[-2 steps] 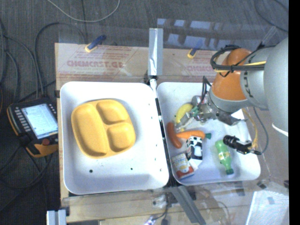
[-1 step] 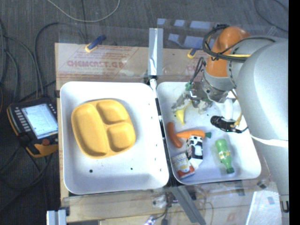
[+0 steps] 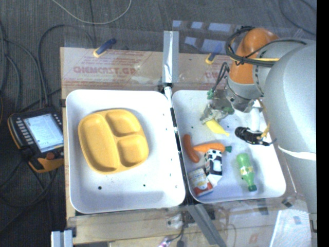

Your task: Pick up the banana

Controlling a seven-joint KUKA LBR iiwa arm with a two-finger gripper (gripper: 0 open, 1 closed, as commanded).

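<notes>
Toward the right-hand shallow white bin's (image 3: 277, 189) twelve o'clock end, the small curved yellow banana (image 3: 217, 127) is lying, long axis ten-to-four, directly beneath the metal claw (image 3: 218, 108) (opening impossible to judge).

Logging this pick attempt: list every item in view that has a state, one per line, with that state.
banana: lying in the right bin, under the gripper
yellow tray: upright in the left bin, nothing in its compartments
green bottle: lying on its side
carrot: lying flat
sausage: lying flat
handheld screen: lit
</notes>
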